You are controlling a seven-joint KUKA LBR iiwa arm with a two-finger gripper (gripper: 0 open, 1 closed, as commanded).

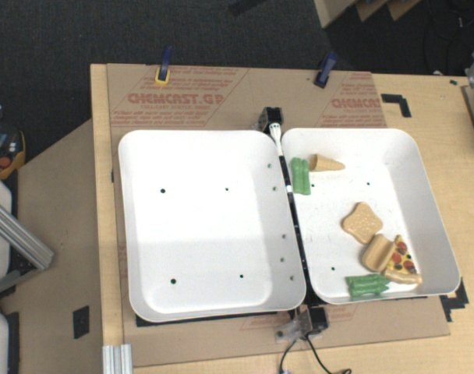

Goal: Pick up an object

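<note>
This looks like a robotics lab or test cell rather than a home. The worktop [58,232] is bare board topped with a printed cardboard sheet [221,92] held by blue clamps [164,67], and two shallow white bins [206,224] sit side by side on it. Dark carpet [104,14], an aluminium rail [15,228] and a loose cable [307,357] surround it.

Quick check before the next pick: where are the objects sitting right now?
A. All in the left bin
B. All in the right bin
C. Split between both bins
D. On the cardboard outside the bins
B: the toy foods, such as the toast, pizza slice and cone, all lie in the right bin.
</note>
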